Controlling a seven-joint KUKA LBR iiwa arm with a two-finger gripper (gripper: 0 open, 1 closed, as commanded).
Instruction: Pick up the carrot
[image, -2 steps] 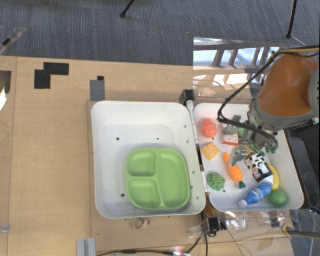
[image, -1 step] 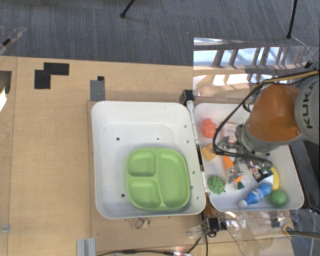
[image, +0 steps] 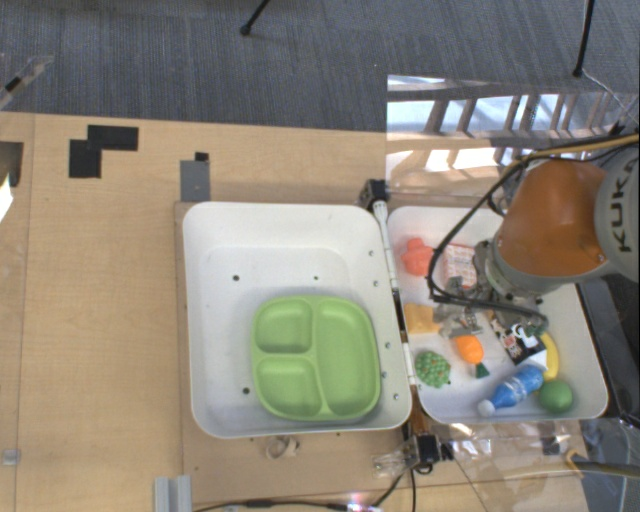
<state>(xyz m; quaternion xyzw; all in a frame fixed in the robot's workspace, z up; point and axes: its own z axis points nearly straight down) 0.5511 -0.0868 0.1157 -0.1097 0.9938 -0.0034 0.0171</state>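
Observation:
The carrot (image: 468, 349) is a short orange piece with a small green tip, lying in the right bin (image: 590, 345) near its middle. My gripper (image: 461, 322) hangs straight over the right bin, just above and slightly left of the carrot. The carrot rests on the bin floor, apart from the gripper. The orange wrist band (image: 548, 220) and dark cables cover the bin's upper right part.
Around the carrot lie a yellow wedge (image: 420, 320), a green bumpy ball (image: 433, 368), a blue bottle (image: 512, 390), a green lime (image: 555, 397), a banana (image: 550, 356) and a red fruit (image: 415, 256). The left bin (image: 215, 300) holds a green divided plate (image: 315, 357).

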